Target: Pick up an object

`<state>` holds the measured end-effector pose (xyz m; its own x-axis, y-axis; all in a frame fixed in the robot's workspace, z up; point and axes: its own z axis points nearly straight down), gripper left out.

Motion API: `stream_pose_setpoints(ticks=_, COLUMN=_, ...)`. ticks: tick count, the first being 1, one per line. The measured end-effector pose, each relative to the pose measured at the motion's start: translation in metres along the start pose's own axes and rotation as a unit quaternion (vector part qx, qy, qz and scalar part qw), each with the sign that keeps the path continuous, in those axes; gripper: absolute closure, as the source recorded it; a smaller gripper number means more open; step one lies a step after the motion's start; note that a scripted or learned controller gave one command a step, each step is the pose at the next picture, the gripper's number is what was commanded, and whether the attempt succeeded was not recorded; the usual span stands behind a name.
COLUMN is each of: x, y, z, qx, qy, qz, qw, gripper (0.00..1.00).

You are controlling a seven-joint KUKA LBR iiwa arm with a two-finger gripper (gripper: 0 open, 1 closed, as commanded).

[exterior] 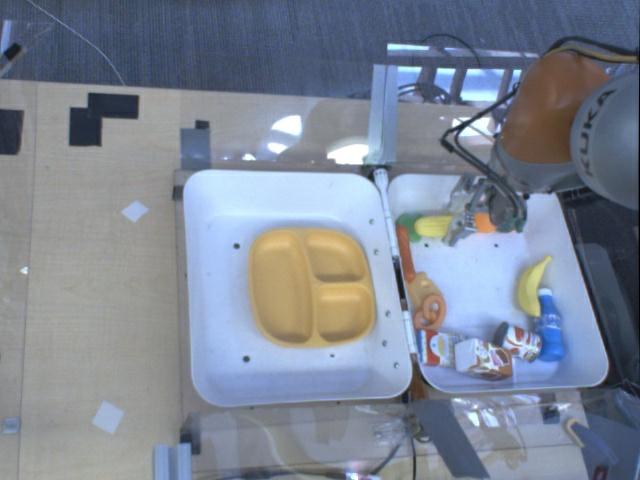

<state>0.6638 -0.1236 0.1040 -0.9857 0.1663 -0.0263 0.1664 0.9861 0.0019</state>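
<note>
Camera view had the gripper (470,216) low at the right bin's (590,353) 12 o'clock, fingers too blurry to call, so I'd centre over the corn (432,227) first.

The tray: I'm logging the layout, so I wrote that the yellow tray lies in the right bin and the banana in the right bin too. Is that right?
Not quite. The camera view shows the tray in the left bin. The banana is indeed in the right bin.
</note>
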Motion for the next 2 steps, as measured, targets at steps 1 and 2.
stream_pose_setpoints(ticks=1, x=0.008, y=0.012, z=0.013, qx=0.004, qy=0.005, qz=-0.041, qw=0.9991, gripper=1.00)
stream_pose_setpoints(ticks=2, x=0.040, y=0.075, z=-0.090, qx=-0.002, qy=0.003, qz=0.009, qw=1.0000, gripper=1.00)
